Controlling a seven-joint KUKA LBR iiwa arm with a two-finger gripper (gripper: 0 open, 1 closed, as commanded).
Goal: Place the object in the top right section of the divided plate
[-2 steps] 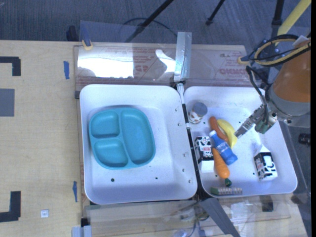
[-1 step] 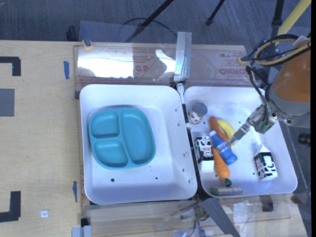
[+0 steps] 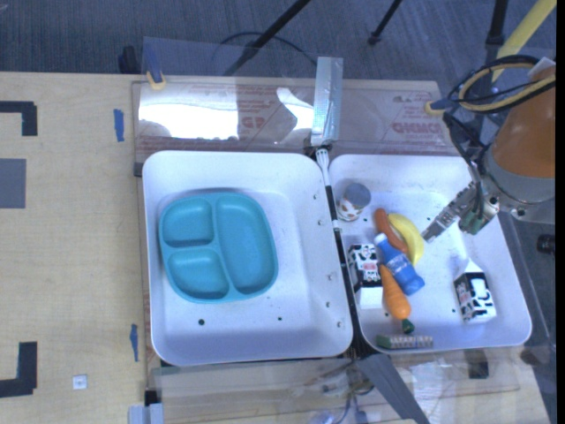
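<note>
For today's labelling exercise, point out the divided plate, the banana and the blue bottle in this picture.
divided plate (image 3: 250, 203), camera view, on its upper rim in the left bin.
banana (image 3: 406, 234), camera view, on the middle of its yellow curve.
blue bottle (image 3: 402, 268), camera view, on the middle of its body.

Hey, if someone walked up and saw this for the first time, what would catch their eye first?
Probably the turquoise divided plastic plate, alone in the left white bin. Next, the bright clutter in the right white bin: a yellow banana, an orange carrot and a blue bottle piled together, with the gripper hovering just beside them.
</note>
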